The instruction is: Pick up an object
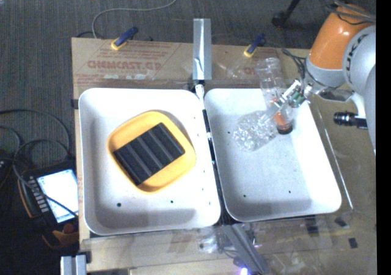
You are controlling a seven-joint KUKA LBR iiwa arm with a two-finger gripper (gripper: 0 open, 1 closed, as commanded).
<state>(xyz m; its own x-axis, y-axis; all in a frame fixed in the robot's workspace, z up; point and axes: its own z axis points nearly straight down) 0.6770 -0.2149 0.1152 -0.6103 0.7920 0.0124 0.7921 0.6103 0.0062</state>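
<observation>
We find the gripper (282,122) low over the far part of the right bin (305,188), its slim fingers angled down and to the left from the wrist; we cannot tell whether they are parted or closed, since the tips blur into an orange-brown spot at the bin floor. Just beside the claw, to its left, lies a clear plastic object (252,132), crumpled and glassy, with a faceted, bubbly surface that catches the light; it seems to touch the claw's tip, but we cannot see it between the fingers. It rests on the white floor of the right bin, toward the far left part. The bin is shallow, smooth and matte, with rounded corners. In the left bin (98,206) sits a rounded yellow tray-like piece (125,136) bearing a dark ribbed insert (149,153), tilted on the diagonal. Both bins stand on a brown cardboard sheet (131,60) printed with red letters, held at the far edge by blue-and-yellow clamps (124,37).
</observation>
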